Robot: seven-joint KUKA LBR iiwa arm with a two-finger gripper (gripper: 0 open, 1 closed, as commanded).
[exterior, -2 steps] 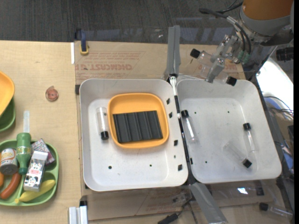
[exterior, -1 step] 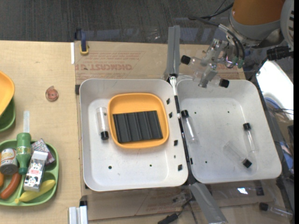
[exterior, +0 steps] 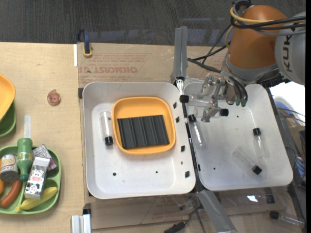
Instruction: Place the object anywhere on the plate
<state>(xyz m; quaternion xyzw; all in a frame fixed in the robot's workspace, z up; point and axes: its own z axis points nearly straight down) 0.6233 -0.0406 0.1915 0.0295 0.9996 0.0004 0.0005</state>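
An orange-yellow plate sits in the left bin, and a dark ribbed block lies flat on it. A clear tube with a black cap rests in that bin just left of the plate. My gripper hangs over the back left corner of the right bin, below the orange wrist band. A clear tube lies just in front of it by the divider. Two more clear capped tubes lie at the right of that bin.
A wooden table stands left of the bins with a green tray of toy food, a yellow bowl and a small pink disc. Cables loop around the arm at the back right.
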